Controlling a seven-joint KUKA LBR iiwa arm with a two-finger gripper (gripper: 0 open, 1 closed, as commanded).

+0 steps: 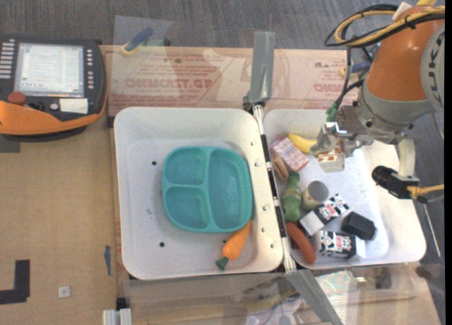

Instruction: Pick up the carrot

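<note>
Carrot (236, 243) lying in the left bin (134, 175), at its near edge toward the right corner, tilted with the green stem end pointing near-left and the orange tip pointing far-right. Touching or just beside the near-right rim of the teal divided plate (207, 189), which sits in the middle of that bin. Well apart from the gripper (332, 143): carrot near and to the left, gripper far and to the right, with the divider between the two bins lying between them.

Gripper hanging over the far part of the right bin (402, 246), below the grey arm (402, 69) and its orange band. Fingers too blurred among the clutter to make out; cannot tell whether open or closed, and nothing seen clearly between them.

Under and around the gripper, a banana (302, 141), a small pink-and-white packet (286, 152) and a small carton (330, 160). Nearer in the same bin, a green vegetable (291, 196), a grey cup (317, 192), a red sausage (302, 243), two black-and-white patterned cartons (336, 243) and a black block (358, 225).

Off to the far left on the bench, an orange and grey teach pendant (49, 83) with a lit screen.
</note>
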